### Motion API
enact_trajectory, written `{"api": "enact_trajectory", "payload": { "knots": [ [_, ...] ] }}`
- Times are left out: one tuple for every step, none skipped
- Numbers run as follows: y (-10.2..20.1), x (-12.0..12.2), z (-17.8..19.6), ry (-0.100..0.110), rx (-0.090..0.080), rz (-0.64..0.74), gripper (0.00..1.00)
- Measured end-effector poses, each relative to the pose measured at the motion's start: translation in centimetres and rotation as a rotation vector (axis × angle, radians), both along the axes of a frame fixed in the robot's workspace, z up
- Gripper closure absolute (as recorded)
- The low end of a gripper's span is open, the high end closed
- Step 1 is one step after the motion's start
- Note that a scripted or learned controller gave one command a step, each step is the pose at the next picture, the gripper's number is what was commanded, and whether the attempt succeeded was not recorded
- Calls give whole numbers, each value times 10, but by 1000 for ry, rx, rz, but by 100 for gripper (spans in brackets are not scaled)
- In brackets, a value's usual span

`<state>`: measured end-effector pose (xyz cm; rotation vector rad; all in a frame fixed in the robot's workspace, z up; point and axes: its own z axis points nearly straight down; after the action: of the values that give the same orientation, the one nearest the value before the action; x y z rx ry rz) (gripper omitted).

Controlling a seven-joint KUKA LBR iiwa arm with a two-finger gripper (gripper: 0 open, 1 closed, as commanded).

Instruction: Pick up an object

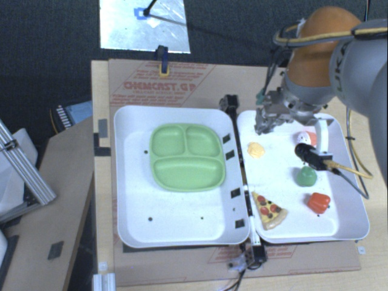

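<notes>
The claw (265,126) hangs above the right bin's (351,223) back left corner, just behind a small yellow piece (256,150); whether it is released or clenched cannot be told. This looks like the approach step: next it must descend over the piece.

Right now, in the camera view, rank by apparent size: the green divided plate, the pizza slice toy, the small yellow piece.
1. Green divided plate, by far largest.
2. Pizza slice toy.
3. Small yellow piece, smallest.
</notes>
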<state>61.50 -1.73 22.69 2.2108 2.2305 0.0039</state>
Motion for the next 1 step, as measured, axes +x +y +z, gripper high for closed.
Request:
{"api": "enact_trajectory", "payload": {
  "knots": [
    [64,-6,-4,2,1,2,100]
  ]
}}
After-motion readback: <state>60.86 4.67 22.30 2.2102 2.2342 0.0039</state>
